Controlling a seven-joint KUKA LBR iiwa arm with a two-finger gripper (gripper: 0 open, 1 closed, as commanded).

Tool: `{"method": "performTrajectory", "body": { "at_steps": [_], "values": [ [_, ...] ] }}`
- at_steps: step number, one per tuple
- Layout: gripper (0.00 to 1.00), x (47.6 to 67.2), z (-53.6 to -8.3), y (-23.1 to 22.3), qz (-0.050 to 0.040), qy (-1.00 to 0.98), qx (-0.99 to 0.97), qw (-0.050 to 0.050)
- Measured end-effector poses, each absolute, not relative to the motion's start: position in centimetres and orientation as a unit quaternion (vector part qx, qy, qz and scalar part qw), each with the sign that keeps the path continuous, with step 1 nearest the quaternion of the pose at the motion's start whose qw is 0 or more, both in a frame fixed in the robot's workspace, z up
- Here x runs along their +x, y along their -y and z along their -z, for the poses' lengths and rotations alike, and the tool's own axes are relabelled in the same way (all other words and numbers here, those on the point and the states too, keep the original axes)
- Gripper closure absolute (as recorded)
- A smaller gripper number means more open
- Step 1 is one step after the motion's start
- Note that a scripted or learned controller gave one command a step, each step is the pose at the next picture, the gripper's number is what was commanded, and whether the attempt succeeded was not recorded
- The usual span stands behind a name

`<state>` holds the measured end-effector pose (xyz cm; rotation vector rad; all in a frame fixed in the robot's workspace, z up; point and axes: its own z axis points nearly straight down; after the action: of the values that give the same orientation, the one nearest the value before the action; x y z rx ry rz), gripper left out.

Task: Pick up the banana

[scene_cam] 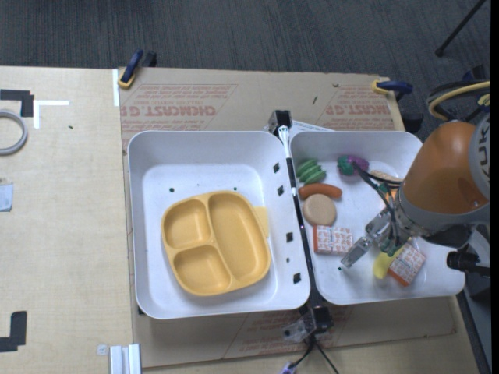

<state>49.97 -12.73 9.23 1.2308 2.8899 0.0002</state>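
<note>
In the right bin (437, 291), the gripper (373, 246) hovered; jaw state could not be determined; the banana (381, 266) lay just beside the jaws.

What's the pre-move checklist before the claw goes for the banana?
1. Banana located, right bin front: ok.
2. Claw over banana: ok, just beside it.
3. Banana between fingers: cannot tell, arm hides it.
4. Clearance: not ok, red-white carton touches banana.
5. Second carton left of claw, apart: ok.
6. Yellow tray in left bin, out of path: ok.
</note>
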Motion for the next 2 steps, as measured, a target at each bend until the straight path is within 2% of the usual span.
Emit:
{"method": "performTrajectory", "body": {
  "at_steps": [1,2],
  "values": [
    [1.00,50.1,-10.2,12.8,-0.0004,-0.920,0.393,0.002],
    [1.00,47.9,-9.3,13.2,-0.0001,-0.968,0.253,0.001]
  ]
}}
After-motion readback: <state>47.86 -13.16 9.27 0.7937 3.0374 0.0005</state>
